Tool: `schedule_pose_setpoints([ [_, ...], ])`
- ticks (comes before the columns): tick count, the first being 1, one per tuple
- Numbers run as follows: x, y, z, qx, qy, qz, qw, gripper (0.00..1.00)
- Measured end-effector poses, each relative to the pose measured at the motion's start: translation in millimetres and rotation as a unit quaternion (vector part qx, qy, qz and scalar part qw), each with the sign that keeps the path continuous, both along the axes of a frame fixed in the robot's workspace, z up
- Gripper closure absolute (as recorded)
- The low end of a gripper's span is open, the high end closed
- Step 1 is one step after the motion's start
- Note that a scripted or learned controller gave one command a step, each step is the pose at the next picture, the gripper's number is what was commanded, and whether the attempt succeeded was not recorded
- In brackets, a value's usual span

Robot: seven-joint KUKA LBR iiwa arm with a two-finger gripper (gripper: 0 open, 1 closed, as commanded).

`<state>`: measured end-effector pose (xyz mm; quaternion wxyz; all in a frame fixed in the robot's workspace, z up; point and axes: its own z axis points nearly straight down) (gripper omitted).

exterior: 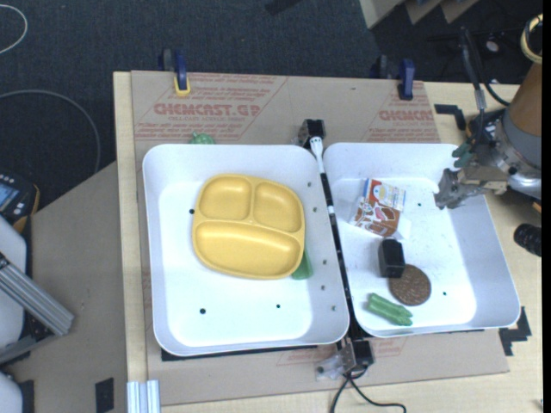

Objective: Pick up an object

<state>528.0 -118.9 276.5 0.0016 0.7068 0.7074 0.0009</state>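
Camera view shows you a tan desk (258,101) on dark carpet, carrying the left bin (172,256) and right bin (482,265). Jaws (449,194) hang over the right bin's far side; whether they are apart cannot be told. Snack packet (379,206), black block (391,257), brown disc (411,286) and green pod (389,309) lie below, untouched.

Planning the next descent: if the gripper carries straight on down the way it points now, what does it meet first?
Probably bare bin floor. The gripper hangs over the right bin near its right side, clear of the snack packet to its left. Depth is hard to judge from this slanted view.
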Motion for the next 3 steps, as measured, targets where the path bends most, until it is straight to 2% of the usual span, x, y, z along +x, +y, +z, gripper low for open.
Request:
schedule_pose_setpoints([
  [1, -43, -40, 68, -0.0016, -0.002, -0.003, 1.0000, 1.00],
  [2, -49, -95, 146, -0.0029, -0.003, -0.003, 1.0000, 1.00],
  [3, -49, -62, 82, 0.0016, 0.004, 0.001, 1.0000, 1.00],
])
